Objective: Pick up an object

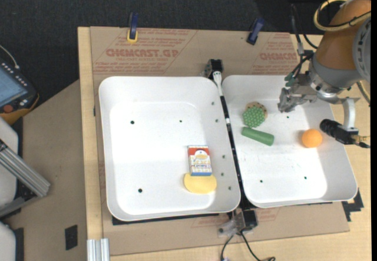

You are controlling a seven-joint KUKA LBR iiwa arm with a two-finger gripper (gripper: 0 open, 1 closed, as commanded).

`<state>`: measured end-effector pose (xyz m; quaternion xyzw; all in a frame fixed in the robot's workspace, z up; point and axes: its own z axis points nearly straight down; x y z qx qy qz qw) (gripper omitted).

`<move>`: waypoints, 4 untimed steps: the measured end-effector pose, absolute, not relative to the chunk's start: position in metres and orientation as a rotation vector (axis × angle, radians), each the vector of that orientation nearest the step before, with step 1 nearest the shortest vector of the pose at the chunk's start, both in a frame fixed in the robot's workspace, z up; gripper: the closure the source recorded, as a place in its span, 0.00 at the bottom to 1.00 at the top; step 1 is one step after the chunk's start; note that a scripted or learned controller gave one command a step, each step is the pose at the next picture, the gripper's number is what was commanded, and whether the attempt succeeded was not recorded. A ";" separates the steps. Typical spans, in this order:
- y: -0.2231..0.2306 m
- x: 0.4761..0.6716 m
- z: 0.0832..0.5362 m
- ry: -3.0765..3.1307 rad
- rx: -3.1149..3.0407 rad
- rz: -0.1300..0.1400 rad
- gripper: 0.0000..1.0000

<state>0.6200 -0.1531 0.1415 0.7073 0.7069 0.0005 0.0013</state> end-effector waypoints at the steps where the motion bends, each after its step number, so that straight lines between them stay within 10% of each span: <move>1: -0.180 0.529 0.182 2.217 2.230 -0.004 1.00; 2: -0.225 0.475 0.152 2.217 2.233 -0.006 1.00; 3: -0.199 0.522 0.194 2.222 2.211 0.006 1.00; 4: -0.145 0.489 0.215 2.229 2.219 0.001 1.00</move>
